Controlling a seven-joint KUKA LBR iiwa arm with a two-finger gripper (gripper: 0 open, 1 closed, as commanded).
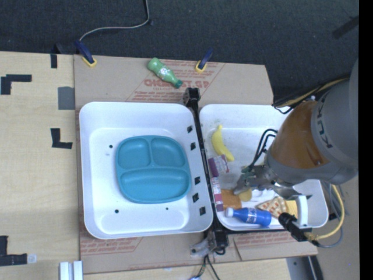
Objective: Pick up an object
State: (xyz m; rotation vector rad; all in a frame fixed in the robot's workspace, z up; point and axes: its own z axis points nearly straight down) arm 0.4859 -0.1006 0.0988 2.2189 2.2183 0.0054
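Objects for picking lie in the right bin (265, 114): a yellow banana (221, 143) near the upper left, a purple packet (214, 167) below it, an orange piece (231, 200), a blue bottle (252, 216) along the lower wall and a patterned box (274, 205) beside it. The tool (245, 184) sits low over the middle of this bin, just above the orange piece; whether it is wide or narrow I cannot tell. The left bin (93, 156) holds a blue divided plate (154, 169). A green bottle (164, 72) lies on the bench behind the bins.

Tray (152, 168) in the left bin (93, 121), banana (220, 143) and tube (250, 216) (perhaps toothpaste) in the right bin (245, 114)
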